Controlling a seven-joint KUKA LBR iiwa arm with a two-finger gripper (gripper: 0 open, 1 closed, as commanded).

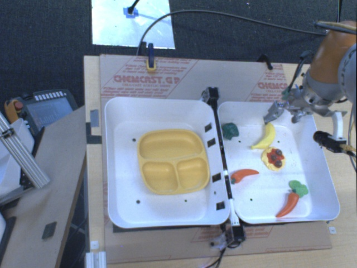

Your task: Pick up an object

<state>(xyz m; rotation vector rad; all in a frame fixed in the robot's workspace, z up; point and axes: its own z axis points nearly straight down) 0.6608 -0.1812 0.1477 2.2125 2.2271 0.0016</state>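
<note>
Whether its jaws are apart I cannot tell, the gripper (277, 111) hovering at twelve o'clock of the banana (266, 137), probably light, stiff, slick plastic, best pinched across its curved middle.

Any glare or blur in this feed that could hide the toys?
Camera view: even, soft light; the white bins are bright but not washed out, and the banana and carrot read sharply. The gripper looks slightly soft; a shiny sheet beyond the bench glares.

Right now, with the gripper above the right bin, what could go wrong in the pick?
The gripper hangs near the bin's far wall, so a descent may clip it. The banana touches the pizza; grasping one may drag the other. The flat pizza may slip from the fingers.
</note>
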